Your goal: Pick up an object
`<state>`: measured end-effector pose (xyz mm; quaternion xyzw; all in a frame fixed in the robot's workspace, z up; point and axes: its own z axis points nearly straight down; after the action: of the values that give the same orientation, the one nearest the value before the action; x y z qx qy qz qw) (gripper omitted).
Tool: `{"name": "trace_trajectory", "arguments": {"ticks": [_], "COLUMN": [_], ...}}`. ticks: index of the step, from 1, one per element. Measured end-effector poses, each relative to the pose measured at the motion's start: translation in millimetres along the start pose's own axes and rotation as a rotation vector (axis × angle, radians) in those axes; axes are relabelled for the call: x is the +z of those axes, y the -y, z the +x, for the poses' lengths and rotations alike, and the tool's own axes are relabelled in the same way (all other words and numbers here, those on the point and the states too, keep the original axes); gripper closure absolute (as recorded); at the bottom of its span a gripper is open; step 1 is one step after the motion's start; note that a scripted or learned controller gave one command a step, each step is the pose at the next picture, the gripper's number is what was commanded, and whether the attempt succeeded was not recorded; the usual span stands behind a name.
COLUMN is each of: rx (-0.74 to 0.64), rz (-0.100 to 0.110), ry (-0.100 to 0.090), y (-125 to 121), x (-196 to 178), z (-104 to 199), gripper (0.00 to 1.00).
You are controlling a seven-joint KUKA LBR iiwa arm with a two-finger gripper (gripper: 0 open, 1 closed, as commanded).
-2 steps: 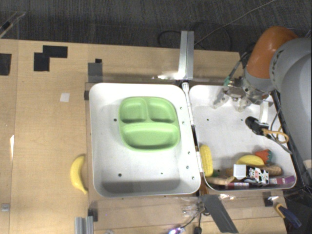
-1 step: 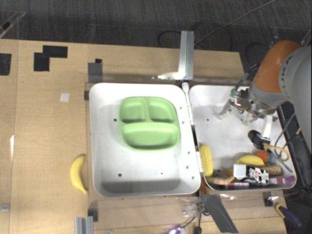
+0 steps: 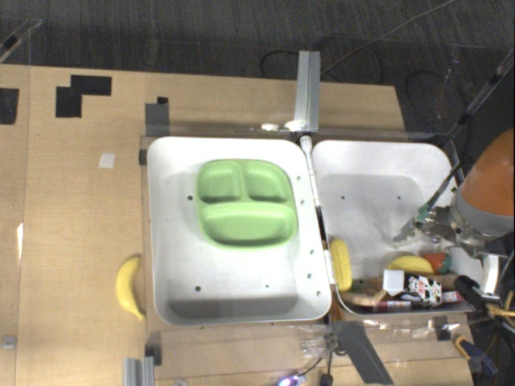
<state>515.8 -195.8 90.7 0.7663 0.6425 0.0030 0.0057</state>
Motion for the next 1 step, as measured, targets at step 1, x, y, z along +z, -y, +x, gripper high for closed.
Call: {"name": "trace_trajectory", "arguments": {"ticks": [1], "rx": [-0.052], "rz": [0.006], "ry": [-0.004], "y": [-23.1], "x": [-89.8], "z": [56.2], "gripper": [0.00]}}
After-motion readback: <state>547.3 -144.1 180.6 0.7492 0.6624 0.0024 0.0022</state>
